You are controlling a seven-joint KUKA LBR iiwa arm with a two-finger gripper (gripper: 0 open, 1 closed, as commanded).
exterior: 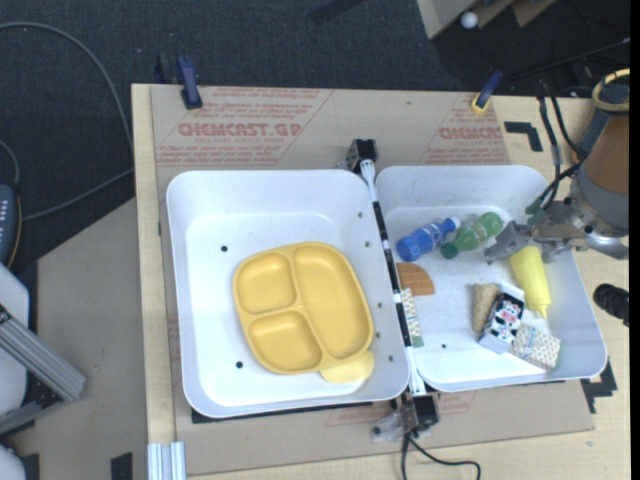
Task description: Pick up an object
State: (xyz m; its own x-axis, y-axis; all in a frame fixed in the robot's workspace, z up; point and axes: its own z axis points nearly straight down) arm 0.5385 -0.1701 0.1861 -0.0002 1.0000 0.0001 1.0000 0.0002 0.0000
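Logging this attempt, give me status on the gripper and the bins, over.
Gripper low in right bin, above yellow bottle; nothing seen held. Green bottle, blue bottle beside it. Yellow tray in left bin.

Two bins (200,208), one tray (303,306), perhaps two bottles (428,240).

Robotics lab. Shown by: bench (300,118) topped with printed cardboard, clamps (187,80) fixed at far edge, two white bins (200,218), cables (80,38) trailed over dark carpet, aluminium rail (35,353) at left.
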